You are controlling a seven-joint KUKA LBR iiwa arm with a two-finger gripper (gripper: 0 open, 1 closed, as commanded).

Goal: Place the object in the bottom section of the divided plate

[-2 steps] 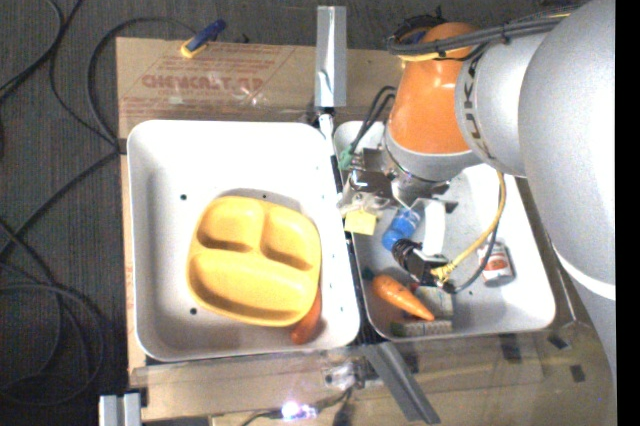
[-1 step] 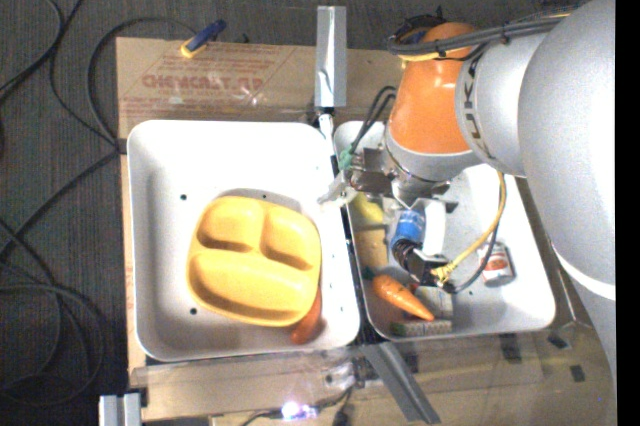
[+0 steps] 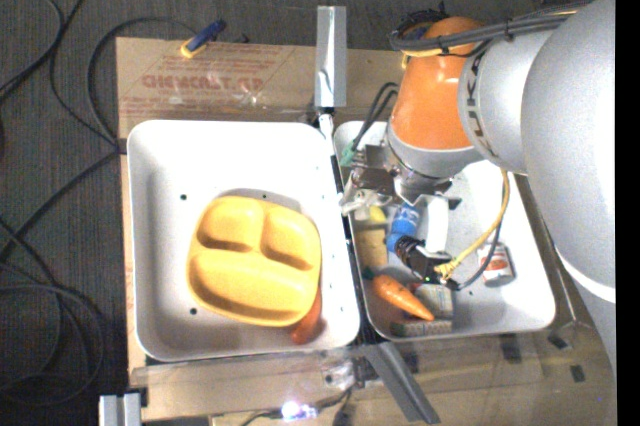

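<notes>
A yellow divided plate [image 3: 255, 259] lies in the left bin [image 3: 150, 214], with two small sections at its far side and one wide section [image 3: 240, 286] at its near side. An orange-red thing [image 3: 308, 324] pokes out from under the plate's near right edge. My gripper [image 3: 398, 214] hangs low over the left part of the right bin [image 3: 525, 304], under the orange wrist band [image 3: 435, 104]. A blue object [image 3: 403, 222] sits right at the gripper, partly hidden by it. An orange carrot [image 3: 402, 296] lies just in front of the gripper.
The right bin also holds a small red-and-white packet [image 3: 497, 264] and a greenish item [image 3: 420, 326] by the carrot. A yellow cable [image 3: 482, 239] loops from the wrist. The bins' shared wall [image 3: 345, 244] separates gripper from plate. A blue-yellow clip [image 3: 203, 37] lies on the cardboard behind.
</notes>
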